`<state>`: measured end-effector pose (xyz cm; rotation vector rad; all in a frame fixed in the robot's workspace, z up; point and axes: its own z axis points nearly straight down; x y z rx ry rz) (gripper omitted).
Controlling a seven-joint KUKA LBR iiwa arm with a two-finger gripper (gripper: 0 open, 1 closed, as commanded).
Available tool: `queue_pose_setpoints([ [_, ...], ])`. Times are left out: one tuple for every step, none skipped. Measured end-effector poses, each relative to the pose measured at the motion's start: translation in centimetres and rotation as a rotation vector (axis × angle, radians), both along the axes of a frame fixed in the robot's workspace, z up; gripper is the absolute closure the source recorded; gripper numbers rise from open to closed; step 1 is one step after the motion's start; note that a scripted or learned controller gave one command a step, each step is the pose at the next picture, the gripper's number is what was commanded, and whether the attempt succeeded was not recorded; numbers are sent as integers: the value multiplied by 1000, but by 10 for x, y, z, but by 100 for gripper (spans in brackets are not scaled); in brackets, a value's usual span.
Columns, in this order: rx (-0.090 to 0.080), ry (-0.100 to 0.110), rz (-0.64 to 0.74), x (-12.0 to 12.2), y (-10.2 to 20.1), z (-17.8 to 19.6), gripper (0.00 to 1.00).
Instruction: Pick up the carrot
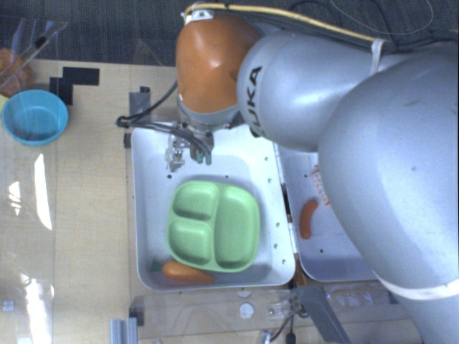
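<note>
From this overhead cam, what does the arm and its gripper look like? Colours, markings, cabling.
Bulky glossy grey KUKA arm with black KUKA lettering on the link and a rounded orange band above the wrist. A yellow cable runs along its top; a black cable leaves the wrist. The gripper is small, metallic and silver-grey.

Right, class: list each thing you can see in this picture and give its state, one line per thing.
Carrot: lying flat at the left bin's near edge, against the plate, not held.
Plate: green, divided, resting right way up in the left bin.
Sausage: lying loose in the right bin.
Gripper: above the left bin's far end, away from the carrot, holding nothing.
Bowl: blue, upright on the bench.
</note>
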<state>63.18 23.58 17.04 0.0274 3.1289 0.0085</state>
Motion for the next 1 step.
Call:
queue_pose_setpoints([
  [2, 1, -225, 31, 0, -3, 100],
])
